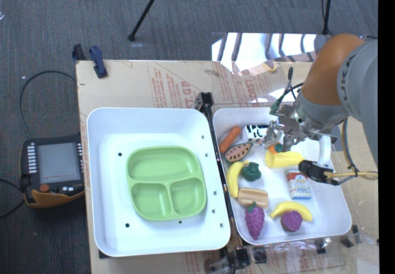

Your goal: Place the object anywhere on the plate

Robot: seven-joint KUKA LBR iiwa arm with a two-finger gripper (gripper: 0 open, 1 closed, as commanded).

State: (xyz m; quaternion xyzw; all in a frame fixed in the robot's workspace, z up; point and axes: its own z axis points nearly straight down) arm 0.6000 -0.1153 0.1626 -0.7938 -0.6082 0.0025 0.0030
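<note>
- Plate first: the pale green three-compartment plastic plate (166, 181) lies mid-floor of the left white bin (99, 143), bare, so it's ready to receive.
- I see the arm's two-finger gripper (281, 137) low over the right white bin's (338, 211) far edge, just above a yellow toy block (283, 159), likely the object to carry.
- Whether the claw is wide, narrow or gripping, I can't tell.

The grey arm (355, 84) reaches in over the right white bin (341, 220), its orange band bent above the wrist. The gripper (281, 137) hangs low over that bin's far half, pointing down toward the bin floor.
</note>
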